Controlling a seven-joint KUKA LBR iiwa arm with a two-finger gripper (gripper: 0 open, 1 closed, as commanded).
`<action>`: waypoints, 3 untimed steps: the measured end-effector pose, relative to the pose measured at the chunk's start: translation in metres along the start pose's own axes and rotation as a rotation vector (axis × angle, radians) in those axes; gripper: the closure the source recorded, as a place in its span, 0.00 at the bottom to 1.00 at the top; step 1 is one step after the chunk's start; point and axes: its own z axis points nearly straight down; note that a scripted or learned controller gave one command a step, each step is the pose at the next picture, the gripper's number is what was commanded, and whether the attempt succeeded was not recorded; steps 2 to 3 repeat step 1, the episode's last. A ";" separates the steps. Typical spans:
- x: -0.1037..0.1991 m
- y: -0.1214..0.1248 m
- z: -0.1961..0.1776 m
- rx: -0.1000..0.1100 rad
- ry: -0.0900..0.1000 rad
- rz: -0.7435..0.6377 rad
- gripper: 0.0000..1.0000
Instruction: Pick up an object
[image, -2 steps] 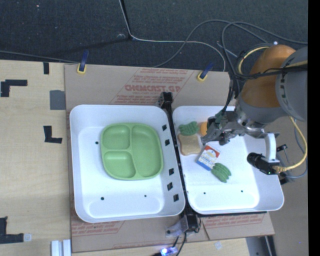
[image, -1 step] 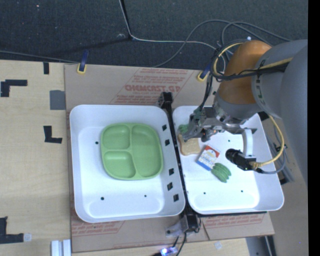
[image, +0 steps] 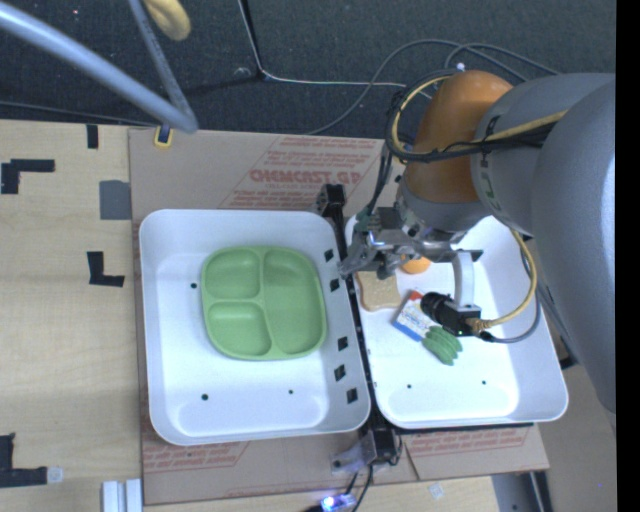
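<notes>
My gripper (image: 380, 256) hangs low over the upper left part of the right bin (image: 520, 395), close to the wall between the two bins. Just beneath it lies a flat tan piece (image: 377, 293), like a slice of bread. A small orange thing (image: 416, 266) sits right beside the gripper, partly hidden by it. Further toward the bin's middle lie a blue and white packet (image: 408, 322) and a green ridged thing (image: 442, 346). I see nothing held in the gripper.
The left bin (image: 170, 400) holds a green divided plate (image: 265, 302) at its middle. The grey arm with its orange band (image: 462, 120) covers the upper right of the right bin. Bare white floor shows along that bin's front.
</notes>
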 end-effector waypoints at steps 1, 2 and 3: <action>0.056 0.004 -0.012 0.000 0.001 -0.001 1.00; 0.056 0.004 -0.012 0.000 0.001 -0.001 1.00; 0.056 0.004 -0.012 0.000 0.001 -0.001 1.00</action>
